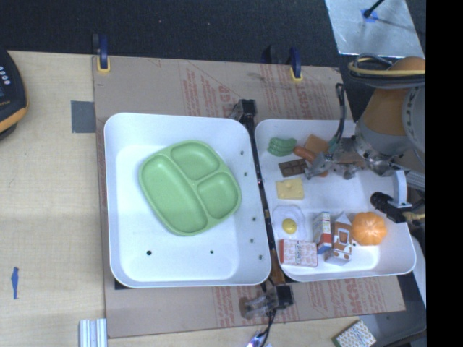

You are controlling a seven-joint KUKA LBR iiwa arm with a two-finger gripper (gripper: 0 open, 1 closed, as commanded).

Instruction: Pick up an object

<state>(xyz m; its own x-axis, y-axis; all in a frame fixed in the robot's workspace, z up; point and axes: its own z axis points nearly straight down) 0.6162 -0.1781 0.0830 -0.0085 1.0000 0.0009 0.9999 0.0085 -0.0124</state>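
Oddly, the jaws' (329, 163) state is unclear above the smooth, flat brown rectangle (292, 168).

Light is even and fairly bright, falling from above. The two shallow white plastic bins (130, 194) look nearly washed out, with soft grey shadows along their inner walls. The green three-section plate (189, 186) shows a faint sheen. Small objects look soft and grainy; the dark floor (181, 13) is dim.
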